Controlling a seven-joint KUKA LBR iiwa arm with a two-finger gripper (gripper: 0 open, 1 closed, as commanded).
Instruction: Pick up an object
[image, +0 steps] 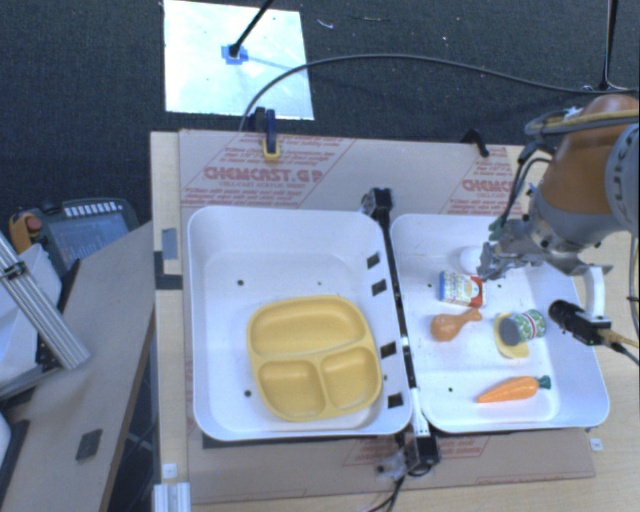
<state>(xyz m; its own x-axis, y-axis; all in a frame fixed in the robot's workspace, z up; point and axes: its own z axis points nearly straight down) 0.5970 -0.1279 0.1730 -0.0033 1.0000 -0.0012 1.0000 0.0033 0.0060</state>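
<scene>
I had not picked anything up at this point: nothing showed between my fingers, and every object lay on the floor of the right bin. My gripper hung over the upper part of that bin, just beside a small white and red carton that lay on its side to the left of my fingertips. Whether my fingers were spread or pressed together I cannot tell; they sat dark and small under the wrist. From where I hung, the carton looked to be the likeliest thing to take, so I judged the task to be at the approach, with the closing and the lift both left to do.

Below the carton lay an orange toy drumstick, close to it but apart. To the right of the drumstick lay a small can on its side, its yellow lid facing the camera, and nearer the front rim a toy carrot lay well apart from the rest. The drumstick was close enough to the carton that it might get nudged in a grasp.

The left bin held a yellow divided plate, which was no concern to me from this side.
</scene>
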